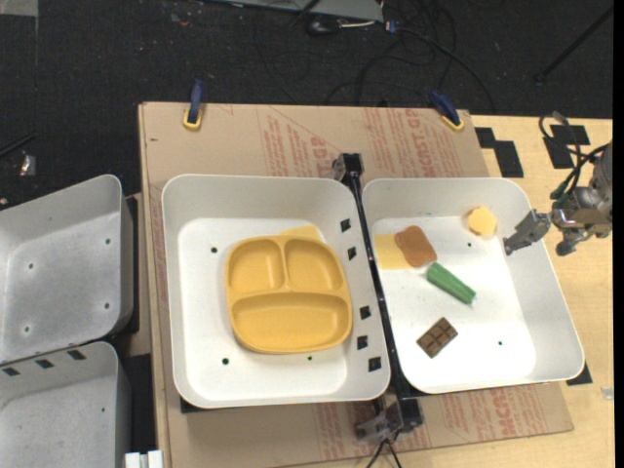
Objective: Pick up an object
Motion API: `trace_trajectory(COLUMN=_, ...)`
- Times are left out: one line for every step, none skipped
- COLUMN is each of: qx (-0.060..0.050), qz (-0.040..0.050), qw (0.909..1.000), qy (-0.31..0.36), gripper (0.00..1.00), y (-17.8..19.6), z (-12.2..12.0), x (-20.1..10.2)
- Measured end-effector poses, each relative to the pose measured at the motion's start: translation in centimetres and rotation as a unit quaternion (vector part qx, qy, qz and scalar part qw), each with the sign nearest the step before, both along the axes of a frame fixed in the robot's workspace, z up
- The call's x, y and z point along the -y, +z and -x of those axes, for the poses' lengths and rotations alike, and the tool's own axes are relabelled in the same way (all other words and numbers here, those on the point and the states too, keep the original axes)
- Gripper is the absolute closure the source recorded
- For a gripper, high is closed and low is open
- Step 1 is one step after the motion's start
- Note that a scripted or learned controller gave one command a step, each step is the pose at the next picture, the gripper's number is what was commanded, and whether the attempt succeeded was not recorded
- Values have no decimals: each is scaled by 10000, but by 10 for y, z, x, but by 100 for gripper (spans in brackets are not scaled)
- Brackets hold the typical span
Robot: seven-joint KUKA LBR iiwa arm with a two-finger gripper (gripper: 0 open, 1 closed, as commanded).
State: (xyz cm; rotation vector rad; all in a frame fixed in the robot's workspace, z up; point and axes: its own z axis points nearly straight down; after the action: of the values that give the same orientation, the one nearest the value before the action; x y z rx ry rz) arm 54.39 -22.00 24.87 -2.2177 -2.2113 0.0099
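My hand (542,230) hangs at the right bin's (546,349) edge, spread open, holding nothing, poised beside the yellow piece (481,221)

the robot shows at the right rim of the right bin (546,291), just outside its upper right corner. its gripper (546,232) is a small assembly of dull grey metal, blocky at the core around a paler metallic body. one grey finger (525,232) reaches out over the bin's rim as a slim flat bar with a darker tip; a second short grey piece drops beside it, farther from the bin. thin dark cables loop above the block, curling up past a pale rounded part at the frame's edge. no markings are legible.
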Motion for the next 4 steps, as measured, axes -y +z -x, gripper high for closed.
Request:
trace_trajectory(qx=56, qz=15, qw=10000, qy=19, gripper=0, y=6, z=-3, x=-1)
trace_trajectory(qx=29, qz=4, qw=10000, qy=8, gripper=0, y=-58, z=-1, x=-5)
trace_trajectory(qx=39, qz=9, qw=10000, qy=9, gripper=0, y=-102, z=-5, x=-3)
trace_trajectory(qx=49, qz=10, qw=10000, qy=3, gripper=0, y=-155, z=-5, x=-3)
